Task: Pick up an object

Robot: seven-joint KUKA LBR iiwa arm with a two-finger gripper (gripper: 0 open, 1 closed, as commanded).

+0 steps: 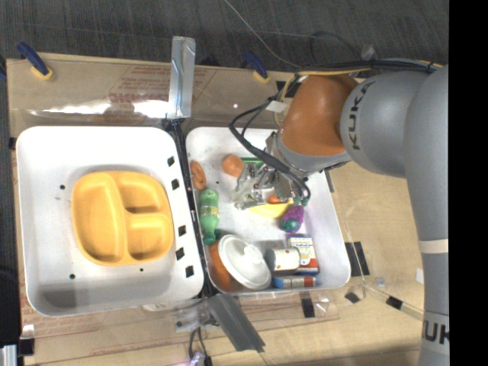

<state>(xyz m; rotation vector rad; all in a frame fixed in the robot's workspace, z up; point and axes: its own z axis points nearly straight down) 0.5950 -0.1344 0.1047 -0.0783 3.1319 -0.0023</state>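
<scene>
Yellow tray in the left bin

A yellow divided tray [122, 216] lies in the left white bin [46, 158]. Behind that bin, a blue clamp [34, 59] grips the cardboard sheet [114, 86]; a silver tape strip [181, 75] stands at the bin's far right corner.

Light is bright and even, falling from overhead. The white bins [46, 158] run close to overexposed, so their walls lose detail. A strip of glare crosses the clear plastic sheet [99, 109] at about ten o'clock. Soft shadow gathers under the arm [381, 120] and in the left bin's corner at seven o'clock. The dark floor [114, 6] at twelve o'clock looks grainy. Focus is slightly soft throughout.
</scene>
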